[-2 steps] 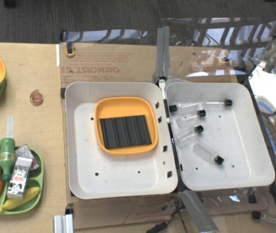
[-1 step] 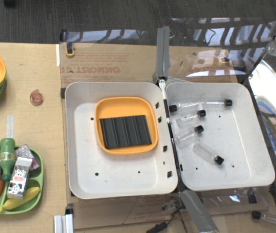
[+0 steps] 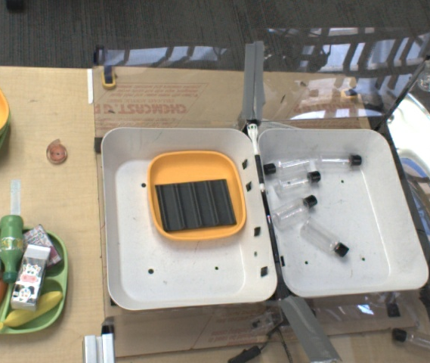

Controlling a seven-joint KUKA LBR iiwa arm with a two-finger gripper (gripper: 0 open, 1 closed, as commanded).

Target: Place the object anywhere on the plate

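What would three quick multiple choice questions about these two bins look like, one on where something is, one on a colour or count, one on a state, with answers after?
1. Where does the orange plate lie?
A. In the left bin
B. In the right bin
C. On the bare bench outside both bins

2. What colour are the caps on the clear vials in the right bin?
A. Red
B. Black
C. White

3. How does the dark ridged slab sit?
A. Flat on the plate
B. Leaning upright against the bin wall
C. Lying among the vials

Answers: 1 A, the plate rests on the left bin's white floor. 2 B, each vial that shows a cap ends in a black one. 3 A, the slab lies flat, its whole outline inside the plate's rim.
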